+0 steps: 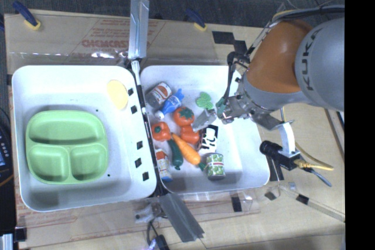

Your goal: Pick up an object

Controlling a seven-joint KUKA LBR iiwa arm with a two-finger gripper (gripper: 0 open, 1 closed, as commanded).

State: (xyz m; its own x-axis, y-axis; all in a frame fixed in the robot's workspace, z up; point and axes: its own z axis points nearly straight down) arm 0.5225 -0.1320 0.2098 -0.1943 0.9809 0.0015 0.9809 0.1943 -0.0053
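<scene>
Gripper (215, 116) hangs low over the right bin (252, 164), near its middle, amid the toys; its state I cannot tell. Just beside it lie a tomato (184, 116), carrot (187, 151), green can (215, 165) and blue bottle (171, 103). Left bin (35, 85) holds a green tray (66, 146) and a yellow disc (117, 92) by its right edge. Brown bench (328, 184) carries both.

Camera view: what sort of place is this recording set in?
Probably a robot lab bench for grasping trials: two white bins clamped side by side, toy food piled in the right one, and a KUKA arm reaching over it.
</scene>
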